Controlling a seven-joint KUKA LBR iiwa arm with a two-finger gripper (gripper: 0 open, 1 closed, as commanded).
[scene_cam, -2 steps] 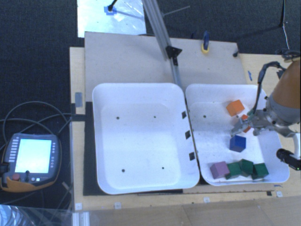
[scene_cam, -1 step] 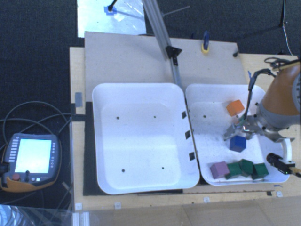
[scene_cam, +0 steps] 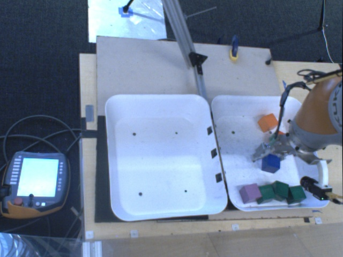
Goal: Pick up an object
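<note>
My gripper (scene_cam: 271,150) is down in the right bin (scene_cam: 236,111), at the end of the grey and orange arm that comes in from the right. A blue block (scene_cam: 270,164) lies right under it, touching or nearly touching the tool; I cannot tell if it is gripped. An orange block (scene_cam: 267,122) sits a little farther back, just apart from the gripper. Along the bin's front edge lie a pink block (scene_cam: 249,193) and three green blocks (scene_cam: 281,190) in a row.
The left bin (scene_cam: 123,116) stands beside the right one, with a shared wall between them. A slanted metal pole (scene_cam: 182,31) rises behind the bins. A teach pendant (scene_cam: 35,183) with cables lies on the floor at the far left.
</note>
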